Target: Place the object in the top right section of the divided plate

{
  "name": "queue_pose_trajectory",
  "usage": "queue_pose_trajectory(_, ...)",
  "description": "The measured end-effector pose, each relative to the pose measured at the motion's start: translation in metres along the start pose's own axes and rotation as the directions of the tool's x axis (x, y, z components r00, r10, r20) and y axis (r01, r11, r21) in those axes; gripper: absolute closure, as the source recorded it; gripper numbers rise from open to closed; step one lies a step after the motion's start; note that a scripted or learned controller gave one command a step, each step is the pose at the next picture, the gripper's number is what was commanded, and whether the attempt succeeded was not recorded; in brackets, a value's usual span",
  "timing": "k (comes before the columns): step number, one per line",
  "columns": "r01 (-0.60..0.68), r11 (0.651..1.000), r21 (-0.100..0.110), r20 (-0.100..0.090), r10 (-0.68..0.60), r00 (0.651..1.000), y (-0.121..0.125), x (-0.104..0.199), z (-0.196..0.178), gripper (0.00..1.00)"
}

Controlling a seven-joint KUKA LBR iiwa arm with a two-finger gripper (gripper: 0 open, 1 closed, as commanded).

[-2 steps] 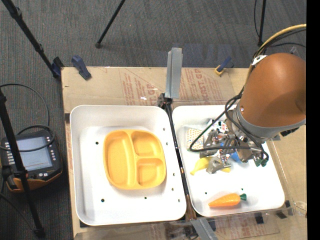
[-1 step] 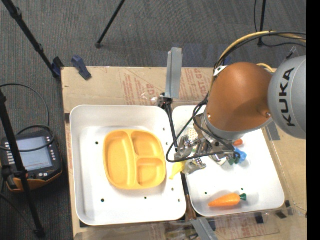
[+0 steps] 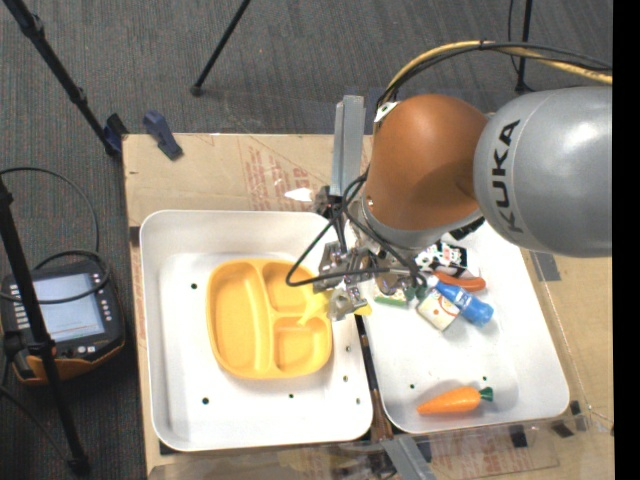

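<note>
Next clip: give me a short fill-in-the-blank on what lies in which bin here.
1. The yellow divided plate lies in the ____ bin.
2. The toy carrot lies in the ____ bin.
3. The arm's band above the wrist is ____.
4. The pincer hangs near the plate's ____ edge.

Missing words: left; right; orange; right

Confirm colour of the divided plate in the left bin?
Yellow, plain: the divided plastic plate, clearest in the camera view.

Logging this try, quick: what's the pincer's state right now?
Pincer: cannot be told; it sits over the seam between the bins, near the yellow plate.
</note>
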State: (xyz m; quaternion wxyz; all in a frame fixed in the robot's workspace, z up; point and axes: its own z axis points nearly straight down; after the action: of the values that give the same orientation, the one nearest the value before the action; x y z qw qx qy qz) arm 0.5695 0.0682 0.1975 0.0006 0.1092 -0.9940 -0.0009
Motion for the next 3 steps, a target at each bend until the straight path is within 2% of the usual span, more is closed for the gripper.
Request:
queue_pose_trajectory(1, 0.132, 0.991, 0.000, -0.001, -0.132, 0.991, -0.051, 0.098, 0.011, 1.00)
queue_pose_trajectory(2, 0.335, 0.942, 0.000, 0.002, -0.335, 0.942, -0.048, 0.018, 0.011, 1.00)
queue_pose_trajectory(3, 0.294, 0.956, 0.001, 0.001, -0.294, 0.956, -0.086, 0.079, 0.010, 1.00)
